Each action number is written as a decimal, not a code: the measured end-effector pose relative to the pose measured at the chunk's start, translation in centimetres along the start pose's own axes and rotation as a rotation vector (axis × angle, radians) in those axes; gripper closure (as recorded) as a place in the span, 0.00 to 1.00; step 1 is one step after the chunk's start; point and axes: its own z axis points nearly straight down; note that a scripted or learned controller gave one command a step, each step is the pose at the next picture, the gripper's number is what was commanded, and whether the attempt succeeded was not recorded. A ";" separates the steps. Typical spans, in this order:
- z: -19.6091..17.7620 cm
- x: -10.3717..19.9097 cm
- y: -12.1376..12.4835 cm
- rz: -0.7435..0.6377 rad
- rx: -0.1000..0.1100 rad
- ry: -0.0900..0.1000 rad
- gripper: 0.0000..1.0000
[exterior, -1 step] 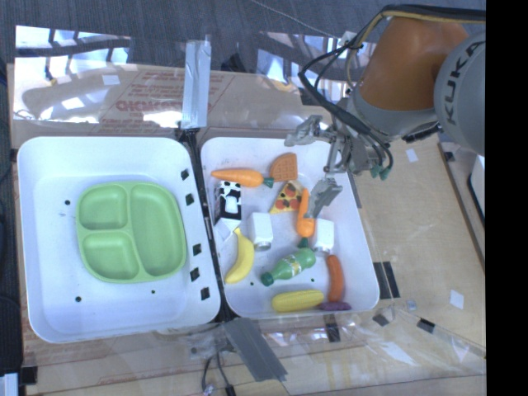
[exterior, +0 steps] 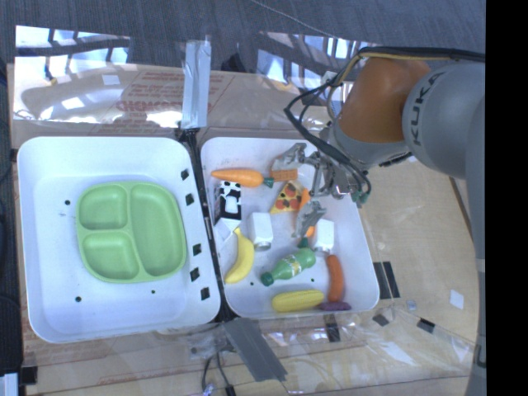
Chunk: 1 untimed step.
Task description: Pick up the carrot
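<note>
- Orange carrot (exterior: 238, 176) lies at upper left of the right bin (exterior: 360, 246).
- Gripper (exterior: 307, 190) hangs right of it, over toy food; grip state unclear.

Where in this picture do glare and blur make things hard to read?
In the camera view, bright window reflections wash out the shiny surface behind the bins; the pincer over the right bin looks soft and cluttered; the carrot stays clear.

"kuka" lettering on the grey arm (exterior: 429, 118)
</note>
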 end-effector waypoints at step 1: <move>5.8 1.0 -2.9 0.048 0.002 -0.006 0.00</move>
